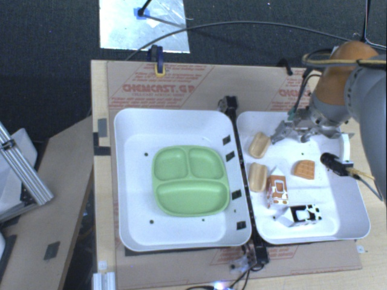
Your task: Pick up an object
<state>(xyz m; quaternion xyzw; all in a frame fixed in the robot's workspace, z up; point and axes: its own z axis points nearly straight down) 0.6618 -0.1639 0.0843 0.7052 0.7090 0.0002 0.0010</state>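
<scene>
From the fixed camera above the bench, the grey arm with its orange band reaches in from the right and ends over the upper part of the right bin. Its end effector hangs low there; whether it is released or clenched cannot be told, and nothing shows between its tips. Just left of the end effector lies a tan bread-like piece, close but apart from it. Below that sits a second tan piece, and beside it an orange-and-white carton. Below the end effector and slightly right rests a waffle-like piece. Nearer the camera lies a black-and-white box. Well to the left, the left bin carries a green divided plate.
</scene>
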